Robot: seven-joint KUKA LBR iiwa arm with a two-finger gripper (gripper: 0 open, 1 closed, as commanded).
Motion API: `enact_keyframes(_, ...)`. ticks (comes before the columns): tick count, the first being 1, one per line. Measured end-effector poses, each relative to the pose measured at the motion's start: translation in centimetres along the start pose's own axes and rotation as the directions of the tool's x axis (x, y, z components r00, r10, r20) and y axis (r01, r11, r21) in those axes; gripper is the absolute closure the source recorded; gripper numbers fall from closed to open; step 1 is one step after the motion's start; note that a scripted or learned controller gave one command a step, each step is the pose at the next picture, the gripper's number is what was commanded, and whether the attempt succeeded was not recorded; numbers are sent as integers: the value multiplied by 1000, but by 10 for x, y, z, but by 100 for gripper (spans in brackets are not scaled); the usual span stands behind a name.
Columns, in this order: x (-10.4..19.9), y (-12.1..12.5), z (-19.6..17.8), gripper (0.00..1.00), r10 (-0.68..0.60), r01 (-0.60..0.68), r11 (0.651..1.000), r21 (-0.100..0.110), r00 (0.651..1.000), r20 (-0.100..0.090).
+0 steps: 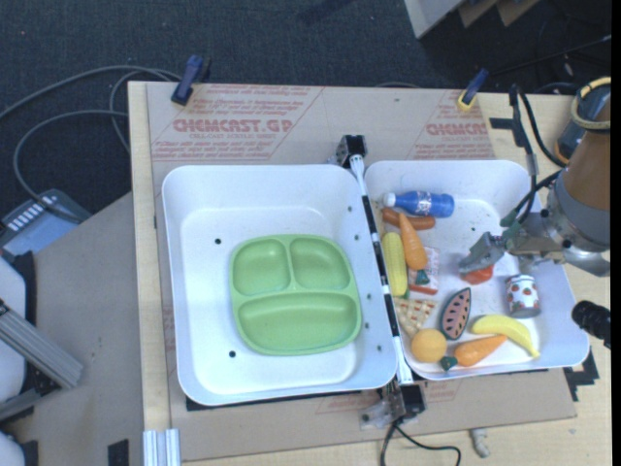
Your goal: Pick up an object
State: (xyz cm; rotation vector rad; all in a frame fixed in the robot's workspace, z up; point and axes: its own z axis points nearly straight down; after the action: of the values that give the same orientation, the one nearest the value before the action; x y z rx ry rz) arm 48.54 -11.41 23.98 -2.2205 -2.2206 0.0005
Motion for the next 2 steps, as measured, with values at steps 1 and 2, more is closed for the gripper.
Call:
enact_keyframes(1, 6, -7, 133, 0, 1, -1, 1000, 2, 1000, 0)
enact_keyframes(2, -29, 60, 130, 0, 0, 0, 1000, -2, 1000, 1)
